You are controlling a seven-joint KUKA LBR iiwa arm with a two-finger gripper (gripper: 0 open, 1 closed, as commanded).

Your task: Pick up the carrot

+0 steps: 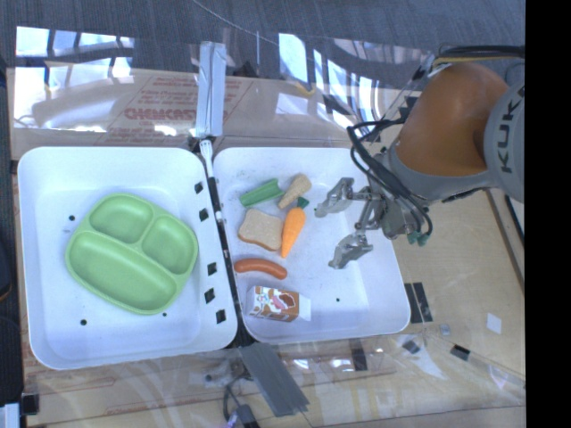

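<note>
The orange carrot [292, 228] with a small green top lies in the right bin [375, 301], between a toast slice and bare bin floor. My gripper [341, 225] hovers over the same bin, to the carrot's right and apart from it. Its two metal fingers [334, 197] stand spread wide, open, with nothing between them.
Around the carrot lie a toast slice [260, 229], a green vegetable piece [260, 192], a tan piece [295, 189], a sausage [260, 267] and a small packet [277, 304]. The left bin [36, 239] holds a green divided plate [132, 251]. The arm's orange band [442, 119] looms at the right.
</note>
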